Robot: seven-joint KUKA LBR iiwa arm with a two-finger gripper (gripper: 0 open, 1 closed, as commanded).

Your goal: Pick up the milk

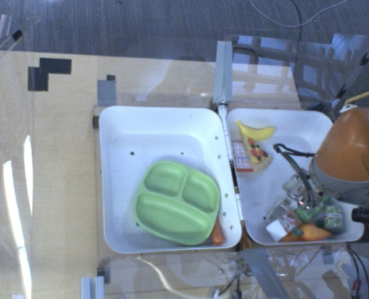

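Left of the jaws, the left bin (119,167) is holding a green tray (177,202). Around the jaws, the right bin (309,126) is taking the arm (349,148), which is reaching in from the jaws' right. The gripper (290,198) is hanging low over clutter; whether the jaws are apart or together cannot be told. A banana (256,131) is lying well above-left of them. A carrot (310,232) is lying just below-right, and the milk (276,230) is lying just below, touching the carrot.

text: none legible | labels: carton (242,156) print too blurred to read
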